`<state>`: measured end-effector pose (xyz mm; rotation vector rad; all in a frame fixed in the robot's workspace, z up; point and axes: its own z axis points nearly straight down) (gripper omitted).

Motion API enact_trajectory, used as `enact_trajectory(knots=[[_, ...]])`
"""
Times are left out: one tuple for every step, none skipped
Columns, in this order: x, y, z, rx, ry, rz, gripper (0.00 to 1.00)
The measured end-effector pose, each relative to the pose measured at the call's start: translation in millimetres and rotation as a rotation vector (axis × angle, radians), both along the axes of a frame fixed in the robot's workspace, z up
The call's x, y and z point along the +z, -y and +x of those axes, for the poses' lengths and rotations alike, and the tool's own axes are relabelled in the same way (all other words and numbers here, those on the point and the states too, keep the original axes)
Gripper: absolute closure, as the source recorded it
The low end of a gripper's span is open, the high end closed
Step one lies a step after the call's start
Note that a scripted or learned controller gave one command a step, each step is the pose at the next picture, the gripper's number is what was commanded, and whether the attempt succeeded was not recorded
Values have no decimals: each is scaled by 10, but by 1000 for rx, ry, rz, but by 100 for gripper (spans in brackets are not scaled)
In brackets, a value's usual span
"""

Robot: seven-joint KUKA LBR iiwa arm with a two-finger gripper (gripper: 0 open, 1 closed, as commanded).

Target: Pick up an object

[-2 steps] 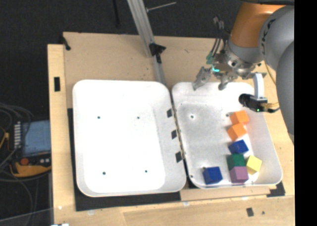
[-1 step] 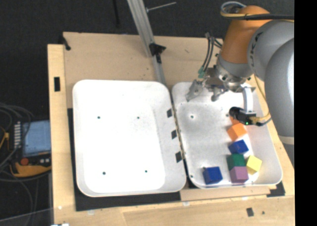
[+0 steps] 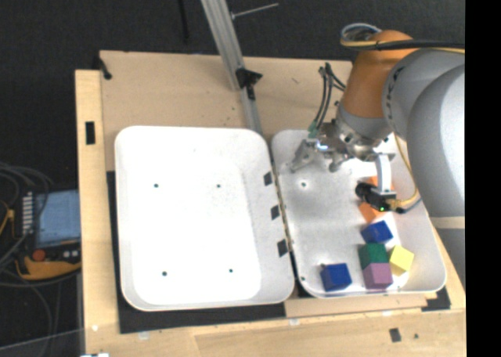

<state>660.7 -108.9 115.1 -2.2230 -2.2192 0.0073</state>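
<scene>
The task looks barely begun: the end effector (image 3: 317, 156) hangs over the far end of the right bin (image 3: 313, 214), its two fingers spread apart with nothing between them, so no object is picked up yet. The candidates all lie toward the near right corner of that bin, well apart from the fingers: a blue cube (image 3: 336, 276) near the near edge, a green cube (image 3: 373, 254) touching a purple cube (image 3: 378, 275), a yellow cube (image 3: 401, 258) just beside them, a second blue cube (image 3: 378, 232) and an orange piece (image 3: 369, 210) further back by the right wall. What is left, by my judgement, is the whole grasp: travel toward the near right corner, descend, close and lift. The left bin (image 3: 196, 214) sits beside it on the pale wooden surface (image 3: 164, 89). A metal pole (image 3: 223, 27) rises from the far edge of the surface; the floor beyond is dark, with a blue handheld controller (image 3: 55, 226) and cables off the left edge.
</scene>
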Motion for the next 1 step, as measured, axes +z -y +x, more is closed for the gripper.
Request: enact_trajectory(knots=[[-184,20,1,-2,3,-1,0]])
